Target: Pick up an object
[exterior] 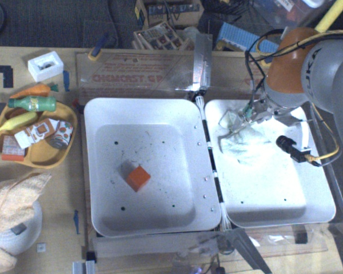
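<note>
Camera view shows the small orange cube (139, 178) alone in the left white bin (103, 119), so the see-through two-finger gripper (233, 131), apparently spread and empty over the right white bin (308, 204), should cross and descend squarely.

An orange block (139, 178) is showing against the left bin (103, 119), white and speckled with dark flecks; the right bin (308, 204) is looking plain white; the arm (326, 67) is showing grey with an orange band (291, 56); a yellow bowl (63, 153) is sitting beside them, holding a green bottle (33, 103).
</note>
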`<state>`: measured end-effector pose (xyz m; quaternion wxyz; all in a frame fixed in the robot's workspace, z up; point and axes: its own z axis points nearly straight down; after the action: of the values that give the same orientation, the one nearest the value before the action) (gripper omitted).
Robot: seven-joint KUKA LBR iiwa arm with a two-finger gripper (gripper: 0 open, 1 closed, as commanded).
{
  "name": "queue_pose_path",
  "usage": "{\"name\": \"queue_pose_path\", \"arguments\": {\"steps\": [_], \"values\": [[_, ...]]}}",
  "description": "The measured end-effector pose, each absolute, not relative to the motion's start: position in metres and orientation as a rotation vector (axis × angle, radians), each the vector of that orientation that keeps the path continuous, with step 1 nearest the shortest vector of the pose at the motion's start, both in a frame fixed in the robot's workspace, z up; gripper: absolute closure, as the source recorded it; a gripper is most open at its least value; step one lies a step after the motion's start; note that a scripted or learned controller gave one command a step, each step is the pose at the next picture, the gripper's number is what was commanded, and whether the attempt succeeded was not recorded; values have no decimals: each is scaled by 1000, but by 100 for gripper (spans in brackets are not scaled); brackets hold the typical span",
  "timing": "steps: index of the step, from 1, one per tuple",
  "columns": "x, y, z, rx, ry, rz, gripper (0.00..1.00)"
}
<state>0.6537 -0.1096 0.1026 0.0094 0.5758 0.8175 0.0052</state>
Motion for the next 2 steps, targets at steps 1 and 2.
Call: {"name": "queue_pose_path", "arguments": {"steps": [1, 2], "values": [[668, -69, 186, 1919, 2483, 2, 100], [668, -69, 185, 1919, 2484, 1, 0]]}}
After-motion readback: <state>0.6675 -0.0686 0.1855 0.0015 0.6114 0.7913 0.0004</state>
